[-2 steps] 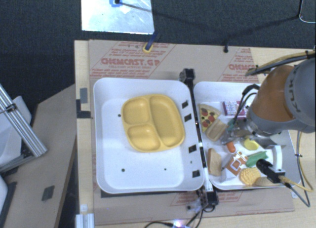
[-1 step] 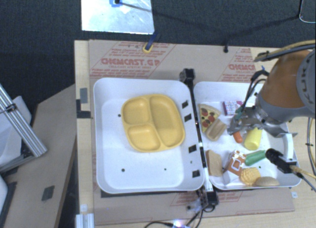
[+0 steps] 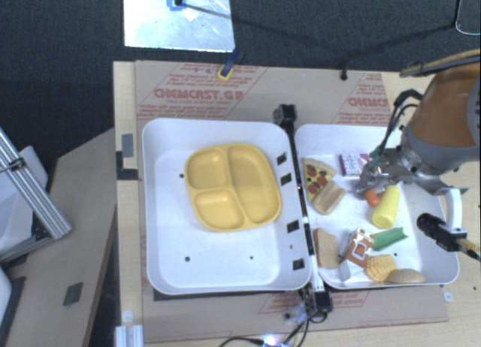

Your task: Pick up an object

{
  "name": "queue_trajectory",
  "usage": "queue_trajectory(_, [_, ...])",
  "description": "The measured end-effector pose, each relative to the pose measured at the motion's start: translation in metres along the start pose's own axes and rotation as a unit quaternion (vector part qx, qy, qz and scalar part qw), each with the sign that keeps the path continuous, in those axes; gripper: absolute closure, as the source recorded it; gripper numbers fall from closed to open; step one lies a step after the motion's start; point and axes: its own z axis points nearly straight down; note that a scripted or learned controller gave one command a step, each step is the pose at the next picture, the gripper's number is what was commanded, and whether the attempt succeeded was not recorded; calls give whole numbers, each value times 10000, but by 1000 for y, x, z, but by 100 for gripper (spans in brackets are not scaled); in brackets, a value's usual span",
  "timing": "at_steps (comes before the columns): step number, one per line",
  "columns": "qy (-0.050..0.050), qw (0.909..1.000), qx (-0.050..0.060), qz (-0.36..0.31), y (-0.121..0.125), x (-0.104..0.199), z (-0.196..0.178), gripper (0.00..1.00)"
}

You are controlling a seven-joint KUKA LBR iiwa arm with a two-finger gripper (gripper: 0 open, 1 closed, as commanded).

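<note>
Dark floor surrounds the desk point(image 3: 188, 82); gripper point(image 3: 373, 182), finger state indiscernible, hovers beside the yellow bottle point(image 3: 386, 207) in the right bin point(image 3: 443, 263), best approached squarely before closing.

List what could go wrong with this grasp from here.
1. The right bin is crowded: the hand sits low among the yellow piece, an orange bit and the pink item, so it may nudge neighbours.
2. The yellow piece looks rounded, so it may slip or roll.
</note>
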Motion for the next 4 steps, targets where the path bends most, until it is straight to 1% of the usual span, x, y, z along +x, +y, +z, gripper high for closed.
queue_trajectory(1, [3,10000,15,-3,1,0,-24,100])
queue_trajectory(2, [11,10000,19,-24,20,54,-15,100])
queue_trajectory(3, [10,10000,16,-16,40,76,-18,100])
queue_trajectory(4, [6,10000,27,-7,39,85,-15,100])
